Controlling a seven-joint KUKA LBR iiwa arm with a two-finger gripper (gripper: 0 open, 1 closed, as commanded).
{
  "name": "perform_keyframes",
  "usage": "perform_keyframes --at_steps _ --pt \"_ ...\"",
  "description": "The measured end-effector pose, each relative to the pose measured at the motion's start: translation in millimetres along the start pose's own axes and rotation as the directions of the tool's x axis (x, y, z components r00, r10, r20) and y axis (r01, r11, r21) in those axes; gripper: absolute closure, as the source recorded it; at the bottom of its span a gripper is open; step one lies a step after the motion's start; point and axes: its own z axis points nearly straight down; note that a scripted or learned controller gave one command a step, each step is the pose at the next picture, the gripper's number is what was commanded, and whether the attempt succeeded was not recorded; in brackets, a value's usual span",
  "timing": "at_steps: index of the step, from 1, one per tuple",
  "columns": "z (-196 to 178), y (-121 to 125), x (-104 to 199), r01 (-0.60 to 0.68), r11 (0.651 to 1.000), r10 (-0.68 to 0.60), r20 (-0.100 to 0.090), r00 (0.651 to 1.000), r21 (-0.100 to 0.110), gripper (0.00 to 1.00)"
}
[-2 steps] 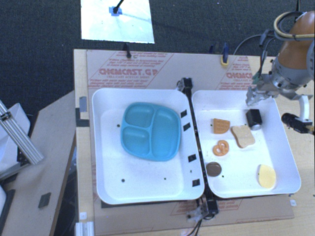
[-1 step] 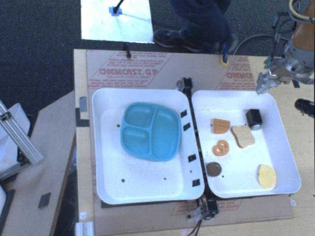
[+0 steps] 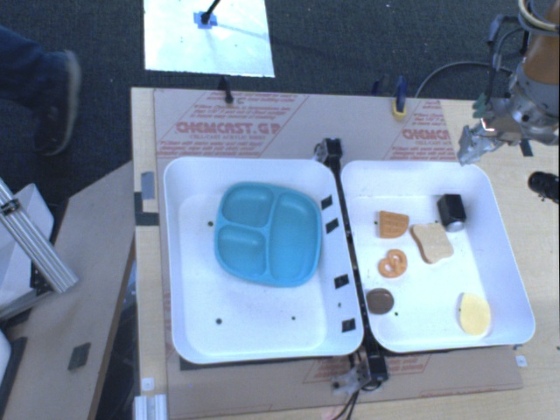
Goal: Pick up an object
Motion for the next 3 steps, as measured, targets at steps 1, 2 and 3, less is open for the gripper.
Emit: perform_keyframes --at_steps 1,2,3 --pt "5 0 58 0.003 1.000 -0.003 -0.001 1.000 0.003 1.00" --pt "16 -8 101 0.002 1.000 -0.002 -0.002 1.000 0.003 1.00" --pt "28 -13 157 0.002 1.000 -0.002 -0.002 1.000 0.003 1.00"
